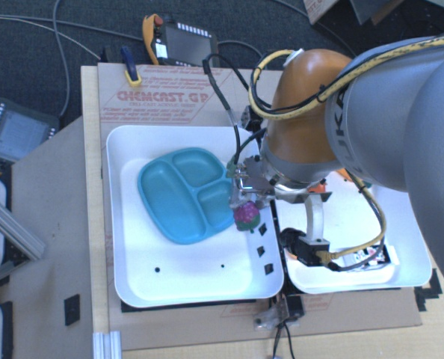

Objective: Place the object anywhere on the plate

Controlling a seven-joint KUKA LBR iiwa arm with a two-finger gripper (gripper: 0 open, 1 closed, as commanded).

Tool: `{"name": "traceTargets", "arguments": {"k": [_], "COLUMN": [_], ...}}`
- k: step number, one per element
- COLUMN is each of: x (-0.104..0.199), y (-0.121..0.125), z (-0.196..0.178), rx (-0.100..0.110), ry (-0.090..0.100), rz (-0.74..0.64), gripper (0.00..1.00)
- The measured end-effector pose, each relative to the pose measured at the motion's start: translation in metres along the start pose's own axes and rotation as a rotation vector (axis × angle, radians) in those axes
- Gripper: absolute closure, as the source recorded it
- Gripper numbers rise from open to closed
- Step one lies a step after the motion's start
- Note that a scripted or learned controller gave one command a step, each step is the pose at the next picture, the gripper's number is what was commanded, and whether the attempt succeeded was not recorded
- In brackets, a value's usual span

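A blue divided plate [186,193] lies tilted in the upper middle of the left white bin [132,275], its three compartments bare. Its left and upper edges stand clear of the bin's walls, and a broad strip of bin floor lies open below it, toward the frame's bottom. The plate's right edge runs close to the ridge where the left bin meets the right white bin [409,271].

The grey arm [401,118] comes in from the right of the frame, its orange band [308,111] hanging over that ridge. Below it the tool [244,204] points down at the plate's lower right corner. A small purple object with a touch of green [246,215] sits at the tool's tip, just at the plate's rim; whether the tool is clenched on it or released cannot be told, as the wrist hides the view.

Black and yellow cables [334,256] loop from the wrist over the right bin. Both bins rest on a cardboard-covered counter [170,99], with a dark pendant [181,43] at the top edge.
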State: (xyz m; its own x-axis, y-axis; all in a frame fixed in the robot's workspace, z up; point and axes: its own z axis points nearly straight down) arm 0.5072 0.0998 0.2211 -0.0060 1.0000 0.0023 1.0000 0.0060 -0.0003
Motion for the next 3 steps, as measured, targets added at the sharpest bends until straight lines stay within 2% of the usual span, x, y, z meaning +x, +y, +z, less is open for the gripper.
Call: {"name": "traceTargets", "arguments": {"k": [1,2,3], "x": [-0.012,0.0,0.0], "y": [0.003,0.008,0.008], "z": [-0.003,0.006,0.005], "rx": [0.0,0.001,0.0], "ry": [-0.002,-0.002,-0.002], "rz": [0.007,0.005,0.005], "gripper": [1.0,1.0,0.0]}}
